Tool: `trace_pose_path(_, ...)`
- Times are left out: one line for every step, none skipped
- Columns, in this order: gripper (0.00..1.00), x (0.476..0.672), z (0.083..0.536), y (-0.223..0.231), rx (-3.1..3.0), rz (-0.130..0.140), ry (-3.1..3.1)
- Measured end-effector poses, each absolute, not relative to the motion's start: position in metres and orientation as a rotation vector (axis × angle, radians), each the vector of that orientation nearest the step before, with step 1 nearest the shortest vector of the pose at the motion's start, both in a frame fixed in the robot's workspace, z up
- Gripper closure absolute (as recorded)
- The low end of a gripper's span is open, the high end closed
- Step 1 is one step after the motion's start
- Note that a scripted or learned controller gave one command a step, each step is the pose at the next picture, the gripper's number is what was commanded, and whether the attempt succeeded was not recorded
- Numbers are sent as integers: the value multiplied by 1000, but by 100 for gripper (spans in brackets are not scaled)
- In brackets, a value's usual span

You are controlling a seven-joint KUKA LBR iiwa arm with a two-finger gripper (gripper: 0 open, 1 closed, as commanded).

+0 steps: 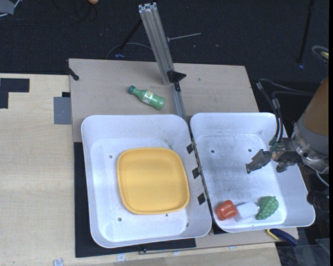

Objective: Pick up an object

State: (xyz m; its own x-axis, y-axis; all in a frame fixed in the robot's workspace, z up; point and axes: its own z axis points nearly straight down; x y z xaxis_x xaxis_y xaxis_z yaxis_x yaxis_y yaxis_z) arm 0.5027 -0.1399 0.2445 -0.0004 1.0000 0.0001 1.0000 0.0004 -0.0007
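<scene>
In the right bin [233, 127], along its near edge, lie a red pepper-like object [226, 209], a small white block [247, 210] and a knobbly green object [267, 206]. My gripper [270, 164] hangs over the right side of that bin, above and behind these three. Its two dark fingers [257, 163] are spread open with nothing between them. The arm comes in from the right edge.
A yellow square plate [152, 180] lies in the left bin [94, 148]. A green bottle [147, 97] lies on the bench behind the bins. An aluminium post [161, 37] rises slanting from the back edge between the bins.
</scene>
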Motion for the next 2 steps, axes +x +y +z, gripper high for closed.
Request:
trace_pose_path(0,510,199,-139,-2218,4,-2220)
trace_pose_path(0,516,146,-131,-2217,5,-2219)
